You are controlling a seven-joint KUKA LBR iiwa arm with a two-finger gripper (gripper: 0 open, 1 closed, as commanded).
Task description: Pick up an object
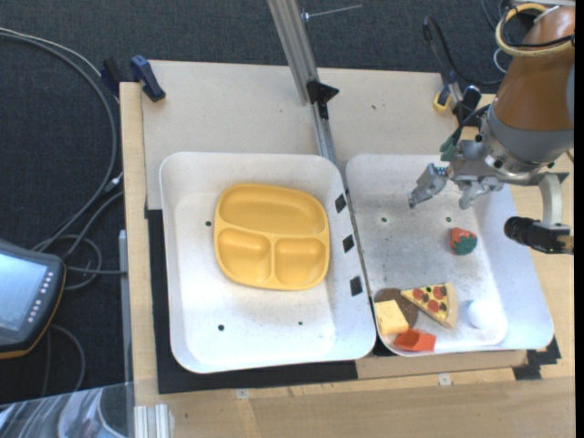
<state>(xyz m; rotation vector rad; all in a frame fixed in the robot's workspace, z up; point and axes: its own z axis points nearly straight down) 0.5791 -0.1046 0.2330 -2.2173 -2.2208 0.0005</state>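
The gripper (447, 190) hung spread and empty; the strawberry (463, 241) looked light, rounded, best pinched across its middle.

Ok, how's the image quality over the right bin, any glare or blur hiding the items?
Camera view: lighting is even and soft, no glare on the right bin; the pizza slice toy and red-green toy look reasonably sharp; the gripper is slightly soft, casting little shadow.

Two shallow white plastic bins sit side by side on the counter (228, 108). The left bin (182, 336) holds a yellow three-compartment plastic tray (272, 235). The right bin (392, 245) holds a small red-and-green toy fruit (463, 241) mid-right, with a toy pizza slice (432, 303) and yellow cheese wedge (391, 318) along its front edge.
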